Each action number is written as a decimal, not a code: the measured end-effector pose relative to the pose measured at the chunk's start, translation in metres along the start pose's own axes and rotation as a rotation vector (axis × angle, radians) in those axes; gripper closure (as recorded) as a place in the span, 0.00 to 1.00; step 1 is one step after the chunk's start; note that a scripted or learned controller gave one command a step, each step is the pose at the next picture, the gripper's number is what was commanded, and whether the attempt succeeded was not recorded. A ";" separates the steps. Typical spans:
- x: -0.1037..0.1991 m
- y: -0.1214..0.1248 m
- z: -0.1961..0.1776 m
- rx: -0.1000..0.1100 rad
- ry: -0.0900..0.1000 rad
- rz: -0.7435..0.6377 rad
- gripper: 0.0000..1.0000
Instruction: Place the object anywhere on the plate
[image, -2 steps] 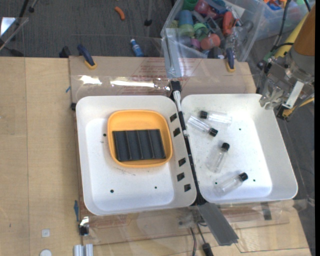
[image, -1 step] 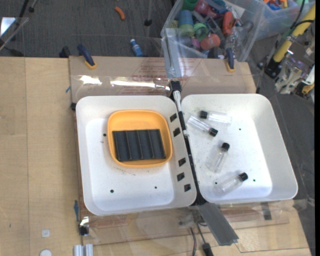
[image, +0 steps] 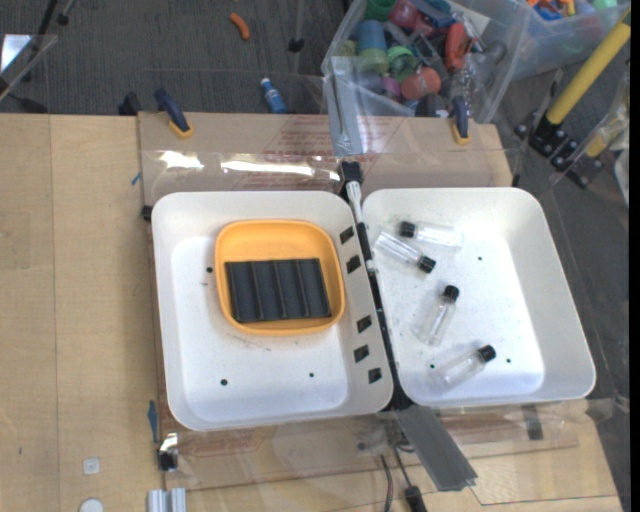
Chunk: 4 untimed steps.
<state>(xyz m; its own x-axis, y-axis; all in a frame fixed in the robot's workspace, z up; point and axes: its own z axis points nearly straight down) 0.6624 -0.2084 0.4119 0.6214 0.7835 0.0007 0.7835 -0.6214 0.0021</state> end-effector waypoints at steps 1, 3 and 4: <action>-0.001 0.004 -0.024 -0.002 0.000 -0.054 1.00; -0.004 0.010 -0.024 -0.001 0.000 -0.566 1.00; -0.003 0.009 -0.024 0.000 -0.001 -0.671 1.00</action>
<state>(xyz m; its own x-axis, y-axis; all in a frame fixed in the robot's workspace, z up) 0.6678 -0.2162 0.4359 -0.0003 1.0000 -0.0019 1.0000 0.0003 0.0016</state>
